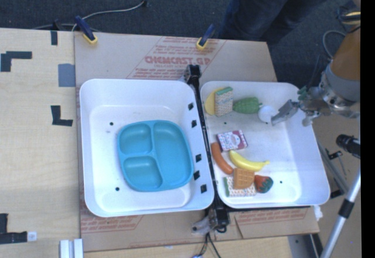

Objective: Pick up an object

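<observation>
**Pincer poised at the right bin's far corner, nothing picked up yet**

The pincer (pixel 287 111) is seen at the upper right of the right bin (pixel 304 160), reached in from the right side; two grey fingers appear spread, one near a white ball (pixel 266 113), and nothing is seen between them. It is judged open, though the view is somewhat blurred.

Things that could be picked are all gathered in the right bin. A small carton (pixel 223 101) and a green vegetable (pixel 246 105) lie along the far wall, with the white ball just beside the vegetable. Lower down, a pink packet (pixel 232 140), an orange carrot (pixel 221 159), a banana (pixel 248 162), a waffle-like piece (pixel 243 179) and a strawberry (pixel 263 183) are crowded together. In the left bin (pixel 94 133) a blue divided plate (pixel 155 154) is laid flat.

The nearest candidate is judged to be the white ball. Being round, it has no long axis, and it could be rolled away if it is touched by one finger first. The bin wall close by could also be struck by a finger.

The green vegetable is laid with its long axis roughly left to right, along the far wall. The banana is laid slantwise, its right tip pointing toward the bin's right side. The carrot runs from upper left to lower right, and touches its neighbours, so two things could be caught at once.
</observation>
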`<act>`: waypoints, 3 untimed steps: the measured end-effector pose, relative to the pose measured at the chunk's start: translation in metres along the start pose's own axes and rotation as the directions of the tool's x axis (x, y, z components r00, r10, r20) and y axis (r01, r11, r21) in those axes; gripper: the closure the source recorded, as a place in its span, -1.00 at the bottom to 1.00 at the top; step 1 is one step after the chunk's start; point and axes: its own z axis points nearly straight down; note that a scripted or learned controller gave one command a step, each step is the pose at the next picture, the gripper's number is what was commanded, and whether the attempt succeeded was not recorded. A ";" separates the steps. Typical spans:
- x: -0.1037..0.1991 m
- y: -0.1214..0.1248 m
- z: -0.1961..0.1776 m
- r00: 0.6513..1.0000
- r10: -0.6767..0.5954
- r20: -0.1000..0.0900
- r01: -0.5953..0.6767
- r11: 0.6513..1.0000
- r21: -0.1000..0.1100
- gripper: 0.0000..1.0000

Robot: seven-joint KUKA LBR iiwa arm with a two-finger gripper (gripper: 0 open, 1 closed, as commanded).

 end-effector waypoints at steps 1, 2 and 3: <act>0.036 0.046 0.111 1.000 -0.001 -0.002 0.001 1.000 0.003 -1.00; 0.068 0.102 0.126 1.000 -0.003 0.001 0.003 1.000 0.010 -1.00; 0.068 0.103 0.115 1.000 -0.003 0.003 0.003 1.000 0.008 1.00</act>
